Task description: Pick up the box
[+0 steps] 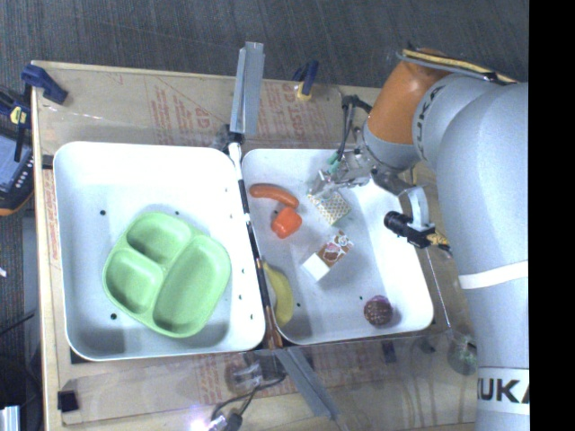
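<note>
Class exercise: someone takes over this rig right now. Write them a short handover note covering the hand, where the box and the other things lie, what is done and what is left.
Hand: low over the far end of the right bin, above a small chequered object; whether it is open or shut cannot be seen, and nothing shows held in it.
Box: lying in the middle of the right bin, nearer the camera than the hand, apart from it.
Also in that bin: sausage, orange piece, banana by the left wall, dark round thing.
Left bin: green divided plate.
Done: nothing yet; the box is not lifted.
Left: reach the box, grip it, lift it.
</note>
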`<state>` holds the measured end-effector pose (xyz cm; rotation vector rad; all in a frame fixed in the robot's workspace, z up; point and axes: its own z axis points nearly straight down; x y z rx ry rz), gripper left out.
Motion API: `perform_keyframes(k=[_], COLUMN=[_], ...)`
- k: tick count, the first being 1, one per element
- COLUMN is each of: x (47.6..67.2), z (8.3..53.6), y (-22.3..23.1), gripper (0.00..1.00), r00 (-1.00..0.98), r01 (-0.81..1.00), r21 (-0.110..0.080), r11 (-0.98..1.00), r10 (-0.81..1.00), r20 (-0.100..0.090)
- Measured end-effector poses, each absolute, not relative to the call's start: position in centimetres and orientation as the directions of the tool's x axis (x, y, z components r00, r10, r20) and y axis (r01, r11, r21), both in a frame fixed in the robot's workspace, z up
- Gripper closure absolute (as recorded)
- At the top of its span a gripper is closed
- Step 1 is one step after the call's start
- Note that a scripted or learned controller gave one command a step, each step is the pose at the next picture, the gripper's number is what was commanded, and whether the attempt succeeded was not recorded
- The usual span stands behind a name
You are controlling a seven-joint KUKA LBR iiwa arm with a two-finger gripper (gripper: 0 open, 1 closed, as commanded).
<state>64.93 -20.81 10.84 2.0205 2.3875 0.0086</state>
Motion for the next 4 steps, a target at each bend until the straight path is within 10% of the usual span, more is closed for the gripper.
perform_keyframes(k=[1,2,3,4], x=[65.8,65.8,63.6,63.7], z=[18.2,18.2,10.0,11.0], y=[-15.3,-15.3,-20.4,-20.4], gripper=[1.0,0.0,0.0,1.0], r00=[-0.356,-0.356,-0.256,-0.259], r01=[0.935,0.935,0.967,0.966], r21=[0.002,0.002,-0.001,-0.001], r11=[0.356,0.356,0.256,0.259], r10=[0.935,0.935,0.967,0.966], r20=[-0.002,-0.002,0.0,-0.001])
